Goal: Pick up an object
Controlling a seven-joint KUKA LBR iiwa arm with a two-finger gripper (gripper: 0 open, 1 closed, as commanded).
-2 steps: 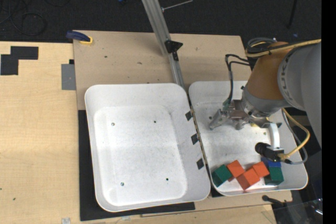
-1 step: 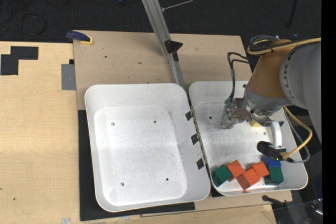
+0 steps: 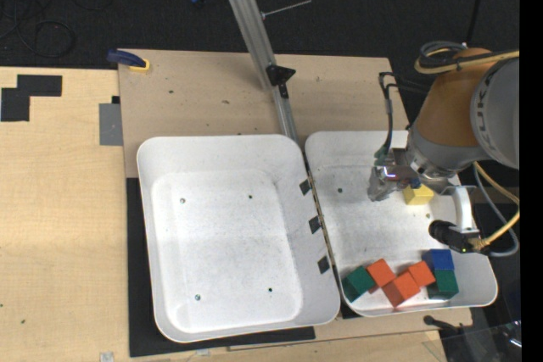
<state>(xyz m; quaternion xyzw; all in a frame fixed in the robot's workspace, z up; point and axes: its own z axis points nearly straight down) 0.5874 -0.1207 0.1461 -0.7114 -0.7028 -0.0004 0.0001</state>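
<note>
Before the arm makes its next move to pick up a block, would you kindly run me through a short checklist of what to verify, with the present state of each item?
1. Gripper is over the right bin: ok.
2. Gripper is above a block: not ok; bare bin floor lies under it, and the yellow block sits just to its right.
3. A block is between the fingers: not ok, none seen there.
4. Finger opening: cannot tell.
5. Other targets within the bin: ok; orange blocks, green block and blue block cluster at the near edge.
6. Clustered blocks have room around them for fingers: not ok, they touch one another.
</note>
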